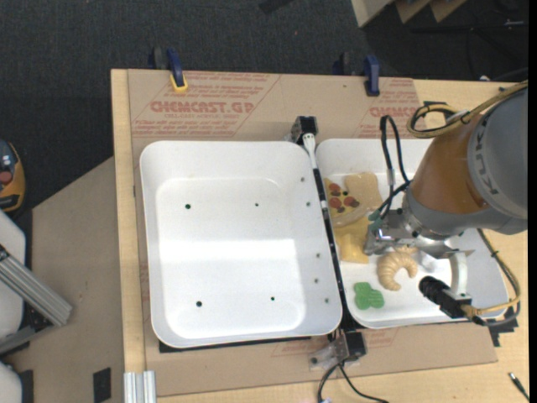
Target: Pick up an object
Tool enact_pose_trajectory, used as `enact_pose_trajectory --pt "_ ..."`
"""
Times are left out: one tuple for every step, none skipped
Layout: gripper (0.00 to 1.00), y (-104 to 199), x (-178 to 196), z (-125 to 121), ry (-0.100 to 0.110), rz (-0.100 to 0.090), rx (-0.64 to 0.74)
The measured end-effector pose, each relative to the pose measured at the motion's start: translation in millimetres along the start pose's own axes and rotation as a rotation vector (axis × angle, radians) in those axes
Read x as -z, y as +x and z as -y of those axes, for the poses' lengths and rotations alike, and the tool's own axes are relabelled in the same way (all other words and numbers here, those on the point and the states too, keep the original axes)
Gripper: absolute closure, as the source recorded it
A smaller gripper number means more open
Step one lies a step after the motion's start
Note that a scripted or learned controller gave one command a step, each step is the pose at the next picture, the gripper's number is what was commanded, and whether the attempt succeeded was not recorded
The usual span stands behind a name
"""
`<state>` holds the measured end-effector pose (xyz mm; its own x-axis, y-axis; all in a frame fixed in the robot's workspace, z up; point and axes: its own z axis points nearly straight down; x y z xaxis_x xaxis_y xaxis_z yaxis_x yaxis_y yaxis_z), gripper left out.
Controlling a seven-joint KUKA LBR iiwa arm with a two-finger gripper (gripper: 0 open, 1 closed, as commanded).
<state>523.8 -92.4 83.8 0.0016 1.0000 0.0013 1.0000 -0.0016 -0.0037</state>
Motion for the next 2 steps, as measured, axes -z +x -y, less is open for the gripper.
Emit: enact_pose_trajectory --pt "1.0 0.2 11.2 -1.3 -0.004 0.002 0.001" --pt "0.0 -0.1 10.7 -1.2 -0.004 0.002 0.0"
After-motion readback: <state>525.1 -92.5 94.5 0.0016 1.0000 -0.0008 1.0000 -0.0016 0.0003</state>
